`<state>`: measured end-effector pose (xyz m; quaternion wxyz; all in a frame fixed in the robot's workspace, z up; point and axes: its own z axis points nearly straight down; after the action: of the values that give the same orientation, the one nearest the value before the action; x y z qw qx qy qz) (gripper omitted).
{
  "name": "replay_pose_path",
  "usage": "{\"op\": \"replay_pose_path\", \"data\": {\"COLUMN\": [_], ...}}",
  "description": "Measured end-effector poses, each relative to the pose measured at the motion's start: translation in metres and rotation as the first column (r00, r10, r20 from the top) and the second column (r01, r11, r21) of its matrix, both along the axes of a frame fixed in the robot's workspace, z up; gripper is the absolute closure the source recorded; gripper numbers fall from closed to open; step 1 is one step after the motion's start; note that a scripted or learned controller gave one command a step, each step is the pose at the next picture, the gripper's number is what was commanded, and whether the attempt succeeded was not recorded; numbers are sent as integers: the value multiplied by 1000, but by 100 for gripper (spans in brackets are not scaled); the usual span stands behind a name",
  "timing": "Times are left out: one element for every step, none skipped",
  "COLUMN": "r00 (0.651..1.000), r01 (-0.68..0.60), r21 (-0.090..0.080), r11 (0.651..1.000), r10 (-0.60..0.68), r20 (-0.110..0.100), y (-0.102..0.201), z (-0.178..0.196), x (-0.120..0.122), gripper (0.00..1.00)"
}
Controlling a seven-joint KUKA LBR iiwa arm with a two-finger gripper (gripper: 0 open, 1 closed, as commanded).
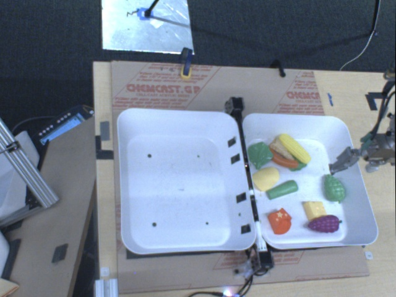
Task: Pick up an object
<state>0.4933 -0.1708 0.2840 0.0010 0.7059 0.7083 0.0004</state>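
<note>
On the tabletop (pixel 105 166), the tool (pixel 344 159) hangs just above the green toy (pixel 334 189), grip unclear; lower squarely over it.

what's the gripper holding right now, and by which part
Nothing. The gripper sits at the right bin's right rim, just above the green toy, with no item between its jaws.

bench (pixel 105 184) carried a printed brown board (pixel 204 82); two white bins lay side by side on it: left bin (pixel 130 228) | right bin (pixel 365 218); yellow clamp (pixel 185 72) gripped the board's far edge
</note>
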Motion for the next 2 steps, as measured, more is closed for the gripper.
{"op": "replay_pose_path", "data": {"r00": [1000,1000], "r01": [-2,-4], "r21": [2,-2], "r11": [1000,1000], "r10": [2,4], "r20": [-3,6], "y": [-11,-14], "z": [-207,-198], "x": [55,116], "gripper": [0,0]}}
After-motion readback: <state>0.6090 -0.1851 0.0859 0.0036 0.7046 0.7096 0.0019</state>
